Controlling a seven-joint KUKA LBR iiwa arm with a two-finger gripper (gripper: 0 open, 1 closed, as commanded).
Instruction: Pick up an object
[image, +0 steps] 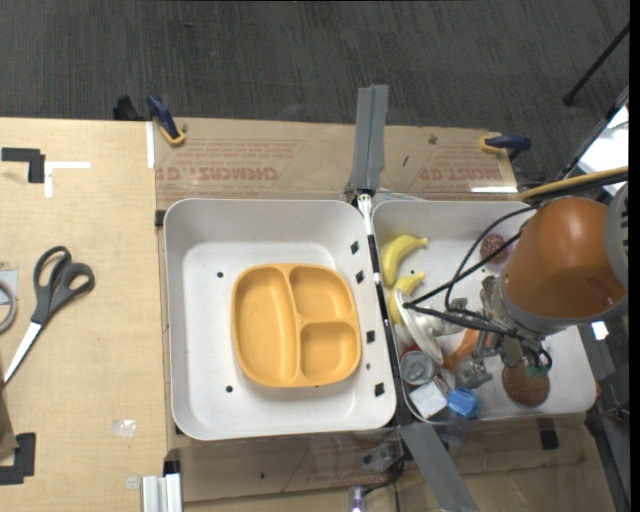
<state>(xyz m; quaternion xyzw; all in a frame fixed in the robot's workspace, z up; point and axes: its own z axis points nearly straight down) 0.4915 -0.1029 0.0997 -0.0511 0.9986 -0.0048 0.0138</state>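
The right bin (440, 215) holds a pile of small objects. Two yellow bananas (400, 255) lie along its left wall. Near the front are a grey round can (418, 368), a blue piece (461, 403), an orange item (461, 348) and a brown ball (526, 386). My gripper (497, 352) hangs low over the front of this bin, between the orange item and the brown ball, under the arm's orange band (560, 262). The wrist and black cables hide what lies directly beneath it.
A yellow divided plate (297, 325) lies in the left bin (200, 300). Scissors (45, 290) rest on the wooden bench at far left. A grey divider bar (369, 140) runs between the bins at the back. A dark round object (492, 243) sits at the right bin's rear.
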